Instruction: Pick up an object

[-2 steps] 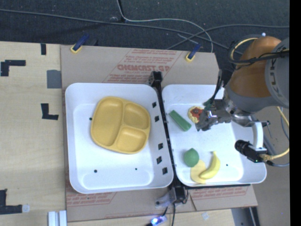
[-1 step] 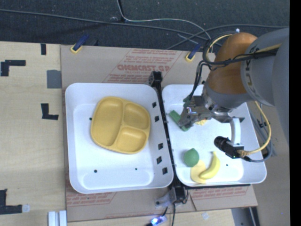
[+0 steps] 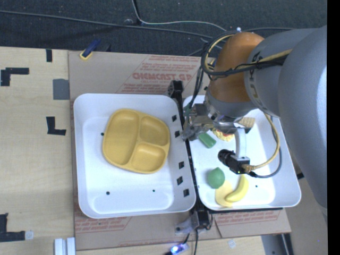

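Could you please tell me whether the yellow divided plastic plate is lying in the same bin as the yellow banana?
No, the yellow divided plastic plate lies in the left white bin, while the yellow banana lies in the right white bin.

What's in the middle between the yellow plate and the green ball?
In the camera view, between the yellow plate and the green ball run the two bins' touching white rims, with small black clips along them.

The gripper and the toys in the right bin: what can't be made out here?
- Gripper: open or shut is hidden by the arm's wrist, camera view.
- Green piece: too small, partly under the gripper, to name.
- Yellow-and-red item: mostly covered by the wrist.
- Right bin: its far side is covered by the arm.
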Tool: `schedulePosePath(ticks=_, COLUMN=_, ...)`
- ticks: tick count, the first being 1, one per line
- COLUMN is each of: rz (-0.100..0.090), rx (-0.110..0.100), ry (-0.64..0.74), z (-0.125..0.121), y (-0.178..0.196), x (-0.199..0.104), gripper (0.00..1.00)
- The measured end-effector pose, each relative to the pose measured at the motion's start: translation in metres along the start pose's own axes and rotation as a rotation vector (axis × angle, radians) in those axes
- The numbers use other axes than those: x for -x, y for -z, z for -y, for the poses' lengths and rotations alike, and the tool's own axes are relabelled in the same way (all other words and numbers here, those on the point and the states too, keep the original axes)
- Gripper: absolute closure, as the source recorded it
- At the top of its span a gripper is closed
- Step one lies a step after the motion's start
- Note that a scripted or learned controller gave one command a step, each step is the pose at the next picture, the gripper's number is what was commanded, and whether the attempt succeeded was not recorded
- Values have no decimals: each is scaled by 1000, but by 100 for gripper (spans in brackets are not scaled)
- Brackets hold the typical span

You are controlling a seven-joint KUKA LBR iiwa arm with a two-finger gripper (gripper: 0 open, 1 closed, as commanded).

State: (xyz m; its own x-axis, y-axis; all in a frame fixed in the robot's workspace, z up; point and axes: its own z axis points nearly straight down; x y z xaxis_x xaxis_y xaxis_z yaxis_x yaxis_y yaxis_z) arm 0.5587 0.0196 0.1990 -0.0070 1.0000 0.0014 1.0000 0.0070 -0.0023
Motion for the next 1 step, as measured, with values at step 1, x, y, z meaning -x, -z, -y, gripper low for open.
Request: schedulePosePath(ticks=1, rz=0, rx=3, ry=0, z=-16, y=16, x=-51, gripper=100)
